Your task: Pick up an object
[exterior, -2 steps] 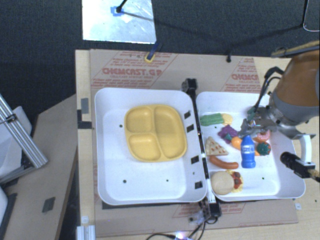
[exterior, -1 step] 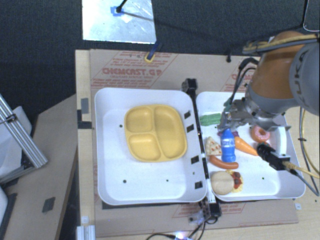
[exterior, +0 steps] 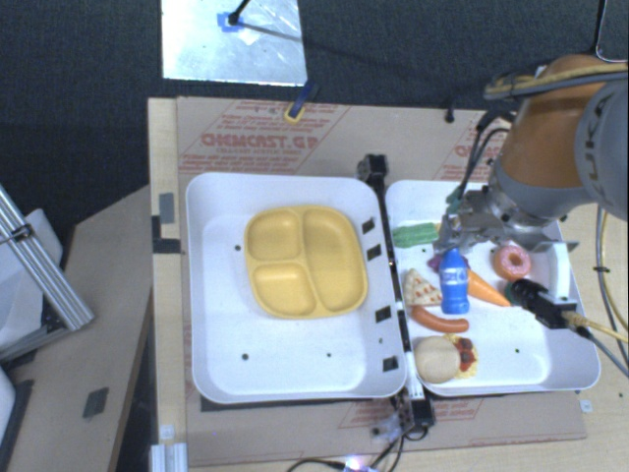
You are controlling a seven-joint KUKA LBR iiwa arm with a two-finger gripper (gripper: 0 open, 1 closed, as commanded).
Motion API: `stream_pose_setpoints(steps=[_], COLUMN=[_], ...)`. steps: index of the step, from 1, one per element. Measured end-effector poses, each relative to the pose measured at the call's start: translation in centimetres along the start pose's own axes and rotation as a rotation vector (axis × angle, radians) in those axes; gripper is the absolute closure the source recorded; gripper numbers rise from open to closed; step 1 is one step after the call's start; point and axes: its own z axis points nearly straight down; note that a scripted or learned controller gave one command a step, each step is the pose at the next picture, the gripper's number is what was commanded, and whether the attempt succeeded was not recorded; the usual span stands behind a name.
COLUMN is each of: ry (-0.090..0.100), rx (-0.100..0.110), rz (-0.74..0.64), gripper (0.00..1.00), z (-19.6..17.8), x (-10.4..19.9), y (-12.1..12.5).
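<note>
Over the right bin (exterior: 580, 367), my claw (exterior: 450, 236) hangs above the blue bottle (exterior: 453, 281); grip state I cannot tell. Next: descend squarely onto it.

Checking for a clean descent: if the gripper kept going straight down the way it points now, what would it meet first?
Most likely the blue bottle, standing just beneath the gripper in the right bin. Depth is hard to judge from this slanted view, so it might instead graze the green item beside it.

The two shallow white bins (exterior: 211, 362) look like smooth, slightly glossy plastic. The yellow three-compartment tray (exterior: 305, 262) is matt plastic. The brown board desk (exterior: 256, 136) looks like printed cardboard; a brushed metal sheet (exterior: 236, 32) shines beyond.
</note>
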Motion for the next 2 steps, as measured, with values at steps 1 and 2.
stream_pose_setpoints(steps=[1,2], ry=[0.000,-0.001], rx=[0.002,0.002], rz=[0.000,0.005], gripper=[1.00,1.00], z=[0.5,1.5], x=[0.8,-0.2], y=[-0.4,0.6])
